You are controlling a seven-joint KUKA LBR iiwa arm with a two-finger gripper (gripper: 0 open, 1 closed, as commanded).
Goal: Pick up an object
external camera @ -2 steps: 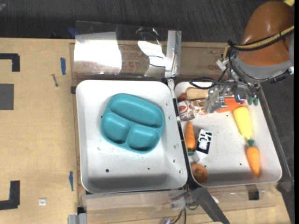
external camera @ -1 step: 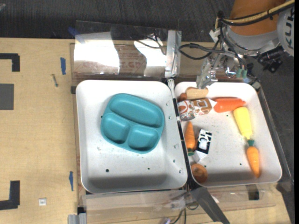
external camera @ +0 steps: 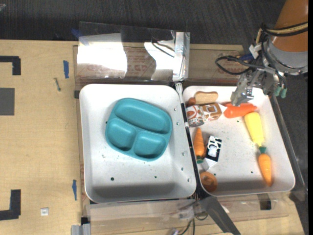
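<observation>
My gripper point(external camera: 243, 94) hangs over the back right corner of the right bin point(external camera: 286, 177), just above the end of an orange-red toy pepper point(external camera: 236, 111). A yellow corn-like piece point(external camera: 254, 126) lies next to the pepper, with an orange carrot point(external camera: 264, 166) below it. Along the bin's left side lie a bread roll point(external camera: 206, 98), a brown and white carton point(external camera: 203, 114), a second carrot point(external camera: 198, 143), a black and white card point(external camera: 213, 148) and a brown round piece point(external camera: 209, 181). Nothing shows in the gripper's grasp.
The left bin point(external camera: 93, 175) holds a teal divided plate point(external camera: 139, 129). A shiny clear panel point(external camera: 132, 58) stands behind the bins. Cables point(external camera: 234, 62) trail beside the wrist. Bare white floor lies in the middle of the right bin.
</observation>
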